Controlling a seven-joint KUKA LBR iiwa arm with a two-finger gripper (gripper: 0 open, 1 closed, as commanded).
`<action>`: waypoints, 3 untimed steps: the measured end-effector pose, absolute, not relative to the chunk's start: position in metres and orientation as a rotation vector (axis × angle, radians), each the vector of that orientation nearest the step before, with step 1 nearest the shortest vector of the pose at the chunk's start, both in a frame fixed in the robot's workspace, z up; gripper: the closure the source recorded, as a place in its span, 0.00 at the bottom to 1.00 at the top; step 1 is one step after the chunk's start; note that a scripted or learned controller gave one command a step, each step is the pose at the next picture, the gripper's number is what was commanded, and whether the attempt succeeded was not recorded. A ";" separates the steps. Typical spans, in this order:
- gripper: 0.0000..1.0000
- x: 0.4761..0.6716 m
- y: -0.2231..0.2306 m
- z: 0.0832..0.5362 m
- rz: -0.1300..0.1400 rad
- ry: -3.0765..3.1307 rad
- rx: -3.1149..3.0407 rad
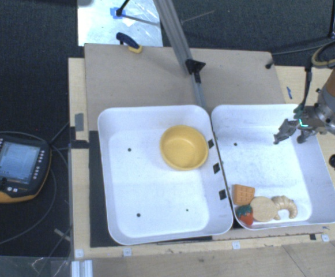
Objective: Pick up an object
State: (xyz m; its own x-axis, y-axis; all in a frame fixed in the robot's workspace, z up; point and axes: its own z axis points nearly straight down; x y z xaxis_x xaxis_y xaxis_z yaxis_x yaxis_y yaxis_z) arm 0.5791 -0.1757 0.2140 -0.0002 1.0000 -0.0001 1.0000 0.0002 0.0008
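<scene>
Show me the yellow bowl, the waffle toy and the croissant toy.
yellow bowl (183, 148), camera view, inside bottom.
waffle toy (243, 193), camera view, middle of its face.
croissant toy (286, 206), camera view, its curved back.

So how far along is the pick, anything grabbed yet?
Nothing looks done yet. The gripper sits over the upper right part of the right bin, and nothing shows between its fingers. The yellow bowl lies in the left bin; the waffle, the round biscuit and the croissant sit bunched in the right bin's near corner. Reaching, closing and lifting remain.
</scene>
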 end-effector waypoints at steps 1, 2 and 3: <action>0.00 0.579 -0.176 0.214 0.001 2.221 2.221; 0.00 0.573 -0.173 0.153 -0.004 2.224 2.224; 0.00 0.575 -0.179 0.093 -0.004 2.224 2.224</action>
State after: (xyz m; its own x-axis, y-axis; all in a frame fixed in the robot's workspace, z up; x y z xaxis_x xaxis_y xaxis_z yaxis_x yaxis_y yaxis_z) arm 0.5751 -0.1793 0.0934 0.0002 1.0000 0.0009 1.0000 -0.0002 -0.0041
